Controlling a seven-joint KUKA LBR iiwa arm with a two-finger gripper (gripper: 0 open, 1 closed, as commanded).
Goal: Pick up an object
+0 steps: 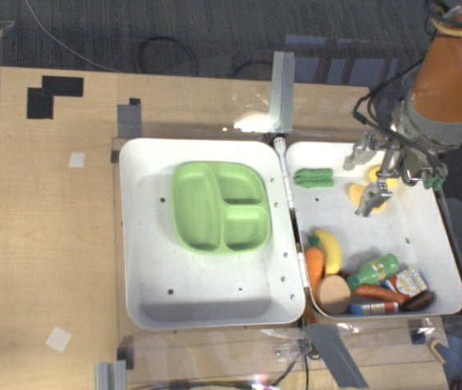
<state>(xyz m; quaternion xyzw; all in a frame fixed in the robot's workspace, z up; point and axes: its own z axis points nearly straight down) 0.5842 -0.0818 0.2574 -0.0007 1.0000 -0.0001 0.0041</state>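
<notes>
The two-finger metal gripper (374, 192) hangs over the far part of the right white bin (446, 218), directly above a small yellow plastic toy piece (359, 192); whether it is spread or closed I cannot tell (the piece looks light, stiff and smooth); gripping across its narrow middle seems safest; it may slip.

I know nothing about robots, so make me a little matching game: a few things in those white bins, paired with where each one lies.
Things:
1. green divided plate
2. green pod-shaped toy
3. banana
4. pincer

Places:
A. right bin, far end near the divider
B. above a yellow piece in the right bin
C. middle of the left bin
D. right bin, beside the carrot

Pairs: 1-C, 2-A, 3-D, 4-B
</notes>
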